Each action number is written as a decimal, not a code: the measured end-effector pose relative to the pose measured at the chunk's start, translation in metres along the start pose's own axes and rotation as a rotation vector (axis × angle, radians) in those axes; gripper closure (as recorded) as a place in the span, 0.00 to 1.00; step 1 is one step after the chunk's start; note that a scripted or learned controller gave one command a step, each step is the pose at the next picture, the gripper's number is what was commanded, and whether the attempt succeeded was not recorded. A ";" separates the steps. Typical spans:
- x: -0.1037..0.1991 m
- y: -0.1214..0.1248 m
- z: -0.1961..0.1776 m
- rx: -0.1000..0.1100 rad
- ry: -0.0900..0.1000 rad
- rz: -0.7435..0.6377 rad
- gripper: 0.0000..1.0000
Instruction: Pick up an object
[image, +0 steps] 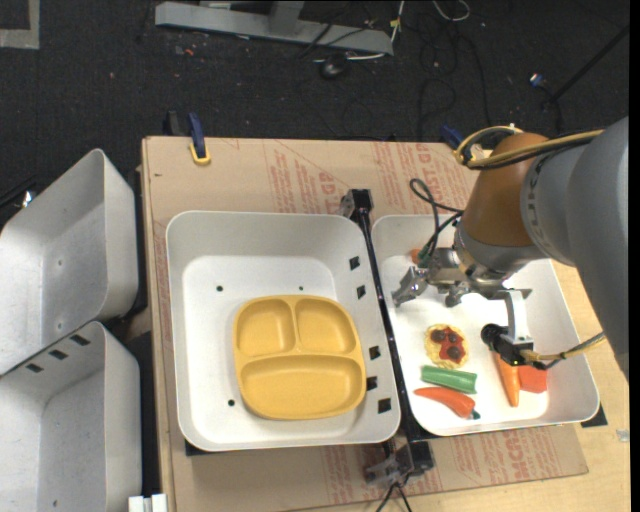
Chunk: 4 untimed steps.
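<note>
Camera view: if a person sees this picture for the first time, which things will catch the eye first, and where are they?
The yellow divided plate stands out most, lying alone in the left bin. Next comes the big grey and orange arm reaching in from the right over the right bin. Below it in that bin lies a cluster of bright toy food: a small pizza, a green pepper, a red pepper and a carrot.

A yellow tray (298, 357) is sitting in the white left bin (190, 250). In the white right bin (572, 395), a yellow pizza slice (445, 344) is showing red and dark spots, beside a green pepper (449, 378), a red pepper (446, 400) and an orange carrot (510, 384).
</note>
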<state>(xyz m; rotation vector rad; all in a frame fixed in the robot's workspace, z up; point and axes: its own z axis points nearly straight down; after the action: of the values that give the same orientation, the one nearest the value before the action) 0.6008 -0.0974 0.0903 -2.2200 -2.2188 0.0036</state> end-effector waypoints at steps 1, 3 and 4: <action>0.000 0.001 -0.012 -0.004 -0.001 0.001 1.00; -0.009 0.016 -0.121 -0.010 -0.002 -0.002 1.00; -0.009 0.017 -0.160 -0.010 -0.002 -0.003 1.00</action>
<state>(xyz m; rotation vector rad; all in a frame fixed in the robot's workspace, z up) 0.6187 -0.1066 0.2502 -2.2223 -2.2277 -0.0050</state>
